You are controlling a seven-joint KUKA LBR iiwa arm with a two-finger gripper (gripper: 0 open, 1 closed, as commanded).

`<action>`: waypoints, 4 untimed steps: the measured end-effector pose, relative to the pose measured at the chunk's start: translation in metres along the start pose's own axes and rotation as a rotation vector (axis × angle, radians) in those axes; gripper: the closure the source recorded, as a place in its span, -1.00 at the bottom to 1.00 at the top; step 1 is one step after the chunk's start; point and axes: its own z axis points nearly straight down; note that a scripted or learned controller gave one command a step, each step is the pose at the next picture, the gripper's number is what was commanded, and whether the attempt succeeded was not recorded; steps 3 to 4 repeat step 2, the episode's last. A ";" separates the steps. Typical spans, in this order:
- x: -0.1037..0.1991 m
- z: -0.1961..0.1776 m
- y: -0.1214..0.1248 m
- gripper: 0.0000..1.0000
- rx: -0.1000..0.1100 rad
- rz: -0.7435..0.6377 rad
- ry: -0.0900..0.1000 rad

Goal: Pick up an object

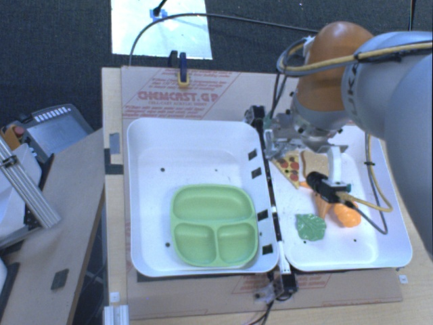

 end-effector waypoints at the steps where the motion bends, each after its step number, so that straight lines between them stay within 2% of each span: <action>1: 0.046 0.002 -0.007 1.00 0.001 0.000 0.000; 2: 0.089 0.000 -0.013 1.00 0.001 0.000 0.000; 4: 0.089 0.000 -0.013 1.00 0.001 0.000 0.000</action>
